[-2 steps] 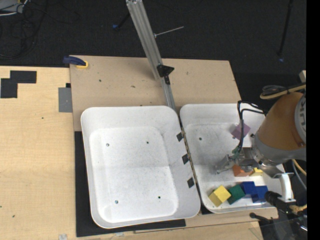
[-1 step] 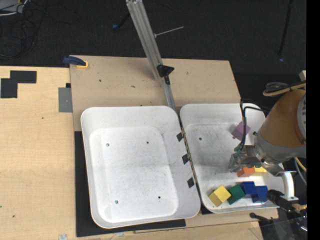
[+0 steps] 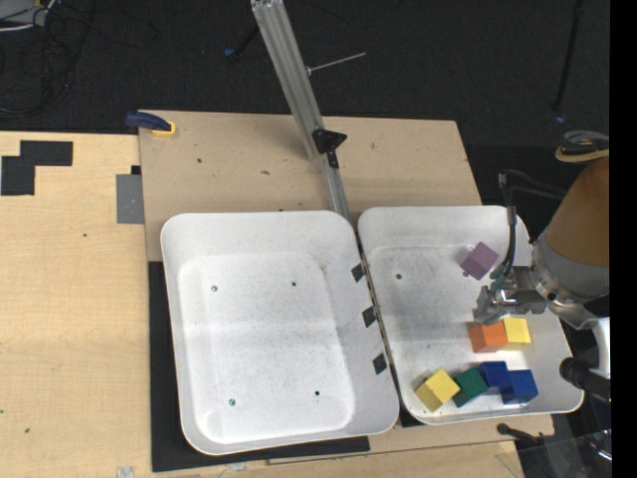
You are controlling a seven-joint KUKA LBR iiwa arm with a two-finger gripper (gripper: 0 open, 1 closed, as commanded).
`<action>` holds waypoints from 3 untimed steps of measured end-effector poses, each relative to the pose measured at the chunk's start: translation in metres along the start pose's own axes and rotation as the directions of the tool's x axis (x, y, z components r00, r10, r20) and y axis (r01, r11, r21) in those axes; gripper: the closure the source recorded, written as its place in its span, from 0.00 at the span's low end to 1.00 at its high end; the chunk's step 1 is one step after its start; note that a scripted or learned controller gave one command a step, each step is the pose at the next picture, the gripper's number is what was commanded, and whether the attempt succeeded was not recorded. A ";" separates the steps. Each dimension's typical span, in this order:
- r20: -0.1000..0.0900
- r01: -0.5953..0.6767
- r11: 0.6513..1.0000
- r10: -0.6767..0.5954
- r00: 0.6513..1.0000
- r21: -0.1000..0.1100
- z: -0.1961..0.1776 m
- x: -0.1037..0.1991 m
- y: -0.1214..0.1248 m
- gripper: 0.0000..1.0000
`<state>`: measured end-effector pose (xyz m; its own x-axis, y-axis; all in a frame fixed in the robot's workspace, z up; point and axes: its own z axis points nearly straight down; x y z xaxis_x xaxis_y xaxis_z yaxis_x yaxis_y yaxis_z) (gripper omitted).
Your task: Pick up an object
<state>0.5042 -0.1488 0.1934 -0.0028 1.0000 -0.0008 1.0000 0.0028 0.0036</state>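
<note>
The gripper (image 3: 495, 305) hangs low over the right bin (image 3: 428, 229), near its right edge, just above the orange block (image 3: 487, 338) and the yellow block (image 3: 518, 330), which lie touching each other. Whether the jaws are released or clenched I cannot tell; the metal parts are small and blurred, and nothing is seen between them. The purple block (image 3: 480, 260) lies alone, a little toward the far right corner of the bin, just beside the gripper. Along the near edge of the bin sit another yellow block (image 3: 436, 389), a green block (image 3: 470, 384) and a blue block (image 3: 510, 380), packed close together. The left bin (image 3: 189, 242) holds no blocks. The main risk, I think, is the crowding: if the gripper comes down on the orange and yellow pair, it may land on top of one block or push both aside instead of closing around one. The bin wall at the right is also near, so a block can slide against it and tilt. The purple block, standing free, looks like the safer target, but it seems turned at an angle, so a grasp may slip off its corners.
</note>
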 end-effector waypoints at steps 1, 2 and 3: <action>0.000 -0.002 1.000 0.002 1.000 -0.001 -0.061 -0.004 0.007 1.00; -0.001 -0.001 1.000 0.001 1.000 0.004 -0.079 -0.005 0.008 1.00; -0.003 0.001 1.000 -0.001 1.000 0.006 -0.082 0.048 0.010 1.00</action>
<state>0.5133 -0.1002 0.2754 -0.0041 1.0000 0.0022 1.0000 0.0041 -0.0028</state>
